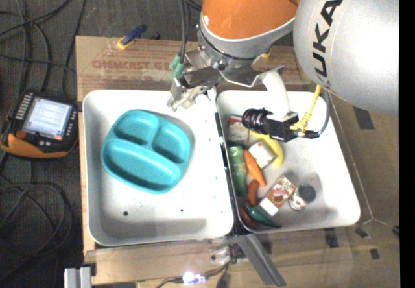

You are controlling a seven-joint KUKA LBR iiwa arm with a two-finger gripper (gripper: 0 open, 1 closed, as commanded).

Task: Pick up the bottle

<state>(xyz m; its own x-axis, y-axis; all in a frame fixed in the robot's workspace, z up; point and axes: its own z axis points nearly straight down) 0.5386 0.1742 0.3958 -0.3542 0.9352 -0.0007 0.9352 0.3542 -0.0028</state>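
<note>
Beside glossy white bin, ridged teal tray.

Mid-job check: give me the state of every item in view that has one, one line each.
gripper: over the far edge of the left bin, nothing seen between its fingers.
teal divided plate: lying flat, right way up, in the left bin.
right bin: holds a jumble of small items along its left side.
green bottle: lying on its side among that jumble, not picked up.
handheld pendant: screen lit, on the floor left of the bench.
</note>
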